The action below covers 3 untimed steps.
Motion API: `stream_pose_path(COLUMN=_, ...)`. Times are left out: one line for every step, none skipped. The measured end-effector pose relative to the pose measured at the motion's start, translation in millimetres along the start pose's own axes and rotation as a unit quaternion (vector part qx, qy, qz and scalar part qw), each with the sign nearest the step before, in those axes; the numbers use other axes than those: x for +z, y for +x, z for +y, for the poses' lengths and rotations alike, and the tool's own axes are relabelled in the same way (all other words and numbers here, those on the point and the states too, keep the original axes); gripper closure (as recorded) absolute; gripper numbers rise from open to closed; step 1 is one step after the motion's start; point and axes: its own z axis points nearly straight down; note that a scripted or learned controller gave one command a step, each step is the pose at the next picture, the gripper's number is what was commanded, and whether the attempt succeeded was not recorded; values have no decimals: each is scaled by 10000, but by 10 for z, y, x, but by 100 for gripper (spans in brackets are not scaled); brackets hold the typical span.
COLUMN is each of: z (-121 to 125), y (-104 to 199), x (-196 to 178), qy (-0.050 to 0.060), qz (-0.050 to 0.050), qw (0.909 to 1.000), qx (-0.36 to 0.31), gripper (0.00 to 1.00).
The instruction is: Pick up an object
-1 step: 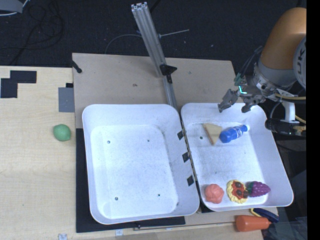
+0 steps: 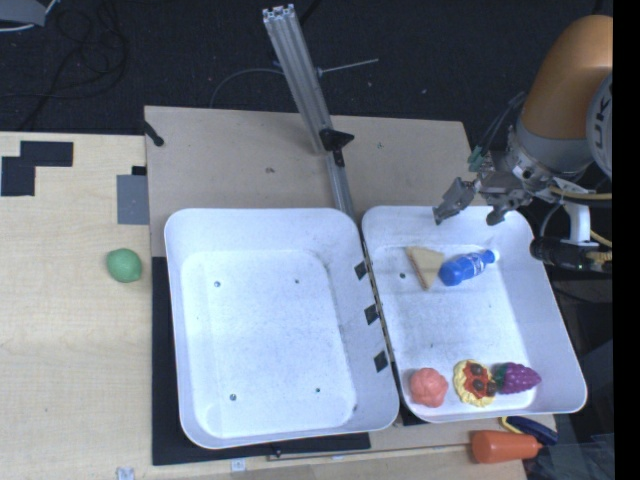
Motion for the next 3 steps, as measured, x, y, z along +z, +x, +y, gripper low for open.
stream_pose_path(z=0, y=-15, x=634, qy=27, qz=4, qw=10000, qx=-1, gripper=0)
stream_pose_path(z=-5, y=-16, x=1060, qy=20, qz=3, qw=10000, qx=-1, gripper=0)
stream_pose_path(z=-12, y=-6, x=1492, qy=16, qz=3, qw=10000, qx=-3, gripper=0)
